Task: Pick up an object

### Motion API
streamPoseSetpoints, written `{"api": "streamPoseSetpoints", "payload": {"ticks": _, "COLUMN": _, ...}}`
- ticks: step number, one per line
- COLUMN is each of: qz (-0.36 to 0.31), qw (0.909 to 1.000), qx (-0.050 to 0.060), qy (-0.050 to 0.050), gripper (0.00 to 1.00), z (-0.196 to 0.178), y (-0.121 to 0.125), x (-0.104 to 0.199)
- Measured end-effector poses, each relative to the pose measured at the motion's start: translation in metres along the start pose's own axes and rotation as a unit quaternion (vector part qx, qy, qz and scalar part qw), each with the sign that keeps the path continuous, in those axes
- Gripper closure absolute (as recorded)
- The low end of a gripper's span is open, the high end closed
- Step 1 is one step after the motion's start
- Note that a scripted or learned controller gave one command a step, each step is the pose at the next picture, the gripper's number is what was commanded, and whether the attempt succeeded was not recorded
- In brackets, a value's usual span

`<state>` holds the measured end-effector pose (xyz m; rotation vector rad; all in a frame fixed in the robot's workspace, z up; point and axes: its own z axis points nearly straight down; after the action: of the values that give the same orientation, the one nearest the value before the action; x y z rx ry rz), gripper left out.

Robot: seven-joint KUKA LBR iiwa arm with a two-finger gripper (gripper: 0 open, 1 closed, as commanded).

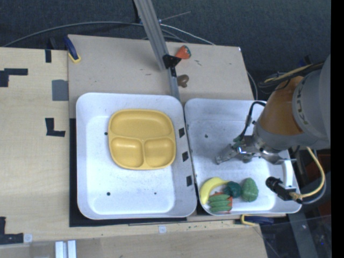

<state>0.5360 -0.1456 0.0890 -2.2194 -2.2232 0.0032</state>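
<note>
A yellow banana (210, 186), a striped green and red toy (219, 201), a dark teal piece (233, 189) and a green broccoli-like toy (249, 189) lie bunched at the front of the right bin (215, 117). My gripper (225, 156) hangs low over the middle of that bin, just behind the cluster, its grey fingers pointing left. Nothing shows between the fingers. The arm with its orange band (282, 109) comes in from the right.
A yellow three-compartment plate (142, 138) lies in the left bin (91, 192). A grey pole (152, 26) slants down to the bins' back edge, beside a small orange clip (184, 51). A black cable (309, 190) loops at the right bin's front corner.
</note>
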Motion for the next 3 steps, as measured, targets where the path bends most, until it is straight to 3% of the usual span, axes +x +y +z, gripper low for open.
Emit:
{"api": "streamPoseSetpoints", "payload": {"ticks": 1, "qz": 0.0, "qw": 1.0, "qx": 0.0, "qy": 0.0, "gripper": 1.0, "z": -0.01, "y": 0.0, "x": 0.0}}
{"api": "streamPoseSetpoints", "payload": {"ticks": 3, "qz": 0.0, "qw": 1.0, "qx": -0.003, "qy": 0.0, "gripper": 1.0, "z": -0.116, "y": 0.011, "x": -0.001}}
